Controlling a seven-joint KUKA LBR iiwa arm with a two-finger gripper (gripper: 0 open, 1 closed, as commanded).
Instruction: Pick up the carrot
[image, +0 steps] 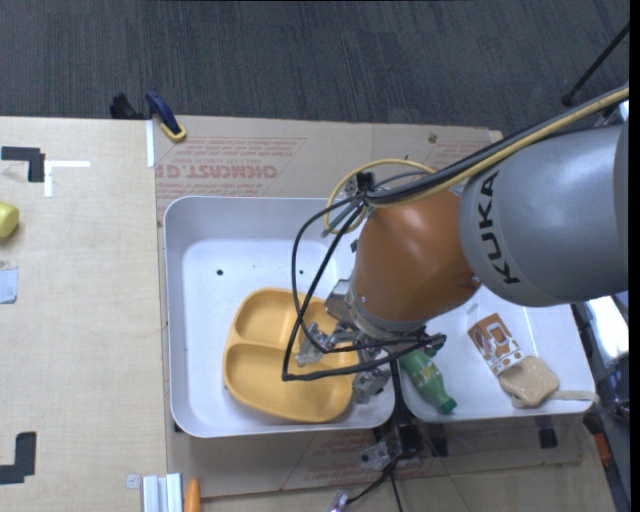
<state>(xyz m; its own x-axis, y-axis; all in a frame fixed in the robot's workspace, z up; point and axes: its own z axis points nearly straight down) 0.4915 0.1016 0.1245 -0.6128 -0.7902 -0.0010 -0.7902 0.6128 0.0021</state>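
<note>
My gripper (348, 360) hangs low over the right part of a yellow divided plate (262, 360) in the left bin (190, 300). The orange band and grey wrist (415, 265) cover the bin's right side and the divide between the bins. Black cables loop from the wrist down across the plate. The wrist and gripper body hide whatever lies beneath them on the plate's right edge.
In the right bin (570, 340) lie a green bottle (427, 381) close by the gripper, a snack packet (497, 343) and a tan bread-like piece (529, 381). A small orange object (191, 490) sits on the bench below the left bin. A yellow item (6, 220) is at the far left.
</note>
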